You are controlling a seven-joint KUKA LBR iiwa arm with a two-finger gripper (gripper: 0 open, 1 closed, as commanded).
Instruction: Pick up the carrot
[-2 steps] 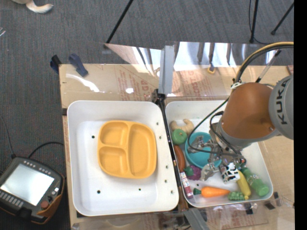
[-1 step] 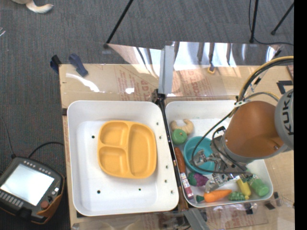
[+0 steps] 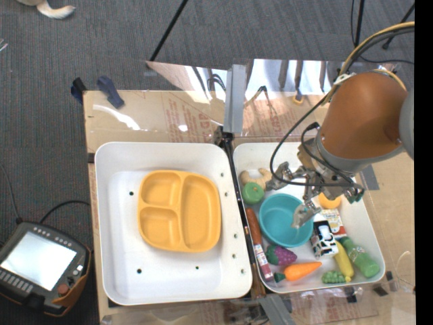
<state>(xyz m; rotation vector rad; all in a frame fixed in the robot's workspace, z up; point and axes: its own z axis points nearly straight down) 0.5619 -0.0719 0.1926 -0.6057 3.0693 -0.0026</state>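
I see the carrot (image 3: pixel 302 271) lying at the right bin's (image 3: pixel 376 235) front edge, between purple grapes (image 3: pixel 283 255) and green grapes (image 3: pixel 332 276). My gripper (image 3: pixel 302 215) hangs over the teal bowl (image 3: pixel 279 219); whether its fingers are spread, I cannot tell.

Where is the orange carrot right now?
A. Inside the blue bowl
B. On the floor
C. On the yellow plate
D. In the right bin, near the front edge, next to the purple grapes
D: the carrot lies in the right bin near its front edge, just right of the purple grapes, apart from the blue bowl and from the yellow plate in the left bin.
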